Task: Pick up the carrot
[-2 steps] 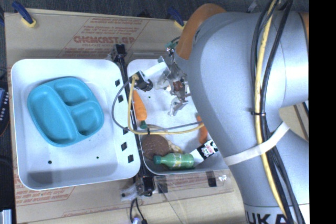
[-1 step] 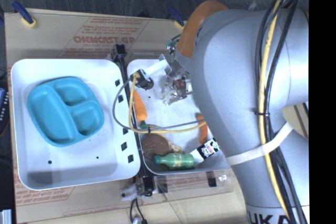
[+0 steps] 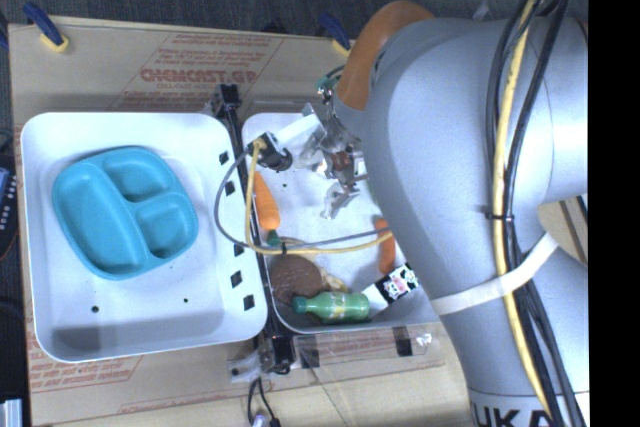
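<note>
The camera view is looking down on two white bins sitting side by side on a bench covered with printed cardboard. The left bin (image 3: 60, 315) is holding a blue divided tray (image 3: 122, 210) with three compartments, lying toward the bin's far left part. The right bin (image 3: 290, 130) is lying largely under the grey arm (image 3: 470, 165), which is reaching in from the right and covering most of that bin's right half.

The carrot (image 3: 266, 203) is lying in the right bin, close along its left wall, about midway down. It is looking like a slim orange cone, its long axis running roughly up and down the picture, with one end darker or greenish near the bottom. A thin yellowish cable is looping across the bin and crossing just below it.

The gripper (image 3: 338, 177) is hanging over the middle of the right bin, to the right of the carrot and apart from it. Nothing is showing between its metal parts, and how wide it is standing cannot be told from this angle.

Lower in the same bin, a brown round object (image 3: 295, 275) is lying beside a green bottle (image 3: 333, 307), and another orange piece (image 3: 385, 250) is peeking out by the arm's edge.
</note>
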Robot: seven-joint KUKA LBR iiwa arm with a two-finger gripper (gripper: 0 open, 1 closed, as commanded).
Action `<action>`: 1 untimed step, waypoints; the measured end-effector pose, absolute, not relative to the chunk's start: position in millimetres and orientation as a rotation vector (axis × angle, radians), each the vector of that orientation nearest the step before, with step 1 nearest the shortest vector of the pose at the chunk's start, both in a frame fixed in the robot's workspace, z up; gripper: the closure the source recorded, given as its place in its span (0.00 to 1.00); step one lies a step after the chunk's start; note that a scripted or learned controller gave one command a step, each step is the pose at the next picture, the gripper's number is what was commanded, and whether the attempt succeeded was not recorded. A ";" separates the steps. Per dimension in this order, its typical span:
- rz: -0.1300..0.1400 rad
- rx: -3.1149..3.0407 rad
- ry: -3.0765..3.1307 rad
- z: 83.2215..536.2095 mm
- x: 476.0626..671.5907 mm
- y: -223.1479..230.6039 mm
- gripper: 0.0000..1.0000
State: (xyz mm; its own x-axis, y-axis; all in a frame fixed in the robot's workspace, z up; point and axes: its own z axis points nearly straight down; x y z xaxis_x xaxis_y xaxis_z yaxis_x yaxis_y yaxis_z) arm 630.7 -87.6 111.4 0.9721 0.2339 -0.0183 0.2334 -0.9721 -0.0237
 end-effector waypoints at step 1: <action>0.008 -3.110 -0.389 193.3 551.8 -61.2 0.00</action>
